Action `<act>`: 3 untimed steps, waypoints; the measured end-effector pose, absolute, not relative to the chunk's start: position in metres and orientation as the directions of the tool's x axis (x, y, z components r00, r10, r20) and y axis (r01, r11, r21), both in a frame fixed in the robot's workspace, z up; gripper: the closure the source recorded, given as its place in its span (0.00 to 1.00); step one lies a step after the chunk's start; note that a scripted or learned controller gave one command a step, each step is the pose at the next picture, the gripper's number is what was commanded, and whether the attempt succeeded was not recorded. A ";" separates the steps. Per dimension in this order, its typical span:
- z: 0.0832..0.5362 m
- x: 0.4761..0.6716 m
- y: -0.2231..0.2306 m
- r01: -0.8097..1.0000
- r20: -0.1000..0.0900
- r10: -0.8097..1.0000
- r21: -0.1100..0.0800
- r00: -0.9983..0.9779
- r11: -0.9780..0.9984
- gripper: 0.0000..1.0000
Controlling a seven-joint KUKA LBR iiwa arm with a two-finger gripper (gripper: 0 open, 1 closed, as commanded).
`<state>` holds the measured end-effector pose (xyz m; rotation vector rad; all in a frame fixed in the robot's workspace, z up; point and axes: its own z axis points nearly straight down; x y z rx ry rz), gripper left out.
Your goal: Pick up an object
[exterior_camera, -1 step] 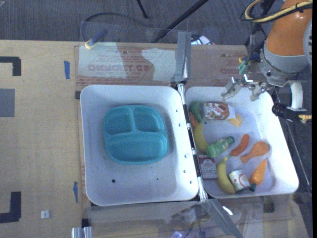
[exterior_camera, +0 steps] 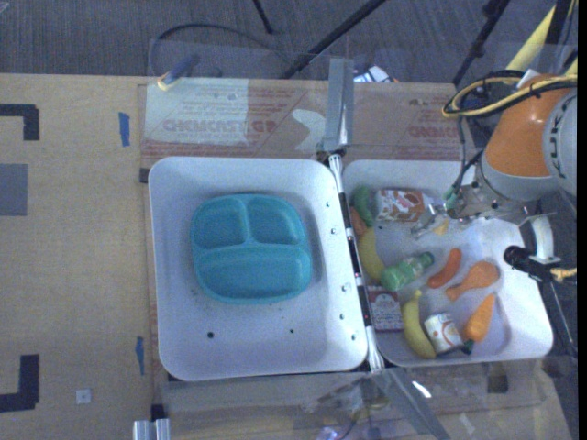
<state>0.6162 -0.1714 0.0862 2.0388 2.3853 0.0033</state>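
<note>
My fingers (exterior_camera: 438,220) hang over the upper part of the right bin (exterior_camera: 527,337), just right of a red and white packet (exterior_camera: 400,204) lying near that bin's top edge; they are small and blurred from here, so I cannot tell whether they are spread or pressed together, and I see nothing between them. The right bin is crowded. A green piece (exterior_camera: 363,200) sits in its top left corner, with a yellow banana (exterior_camera: 371,257) below it along the left wall. Near the middle lies a green bottle (exterior_camera: 406,271) on its side, and just right of it an orange curved piece (exterior_camera: 446,268) and an orange drumstick-shaped toy (exterior_camera: 474,279). Lower down, a second banana (exterior_camera: 416,329) curls beside a small can (exterior_camera: 443,332) with a red and white label, and an orange carrot (exterior_camera: 481,317) lies at a slant just right of the can. A dark red packet (exterior_camera: 386,310) rests against the left wall. The left bin (exterior_camera: 183,337) holds one teal divided plate (exterior_camera: 251,247), flat and about centred. Both bins sit side by side on the brown surface (exterior_camera: 73,273).
</note>
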 end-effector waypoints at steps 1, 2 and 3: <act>0.086 0.580 -0.178 0.999 0.001 0.999 0.000 0.051 -0.051 0.00; 0.098 0.582 -0.180 0.999 -0.001 0.999 0.007 0.054 -0.054 1.00; 0.088 0.567 -0.169 1.000 -0.002 1.000 0.006 0.000 0.000 1.00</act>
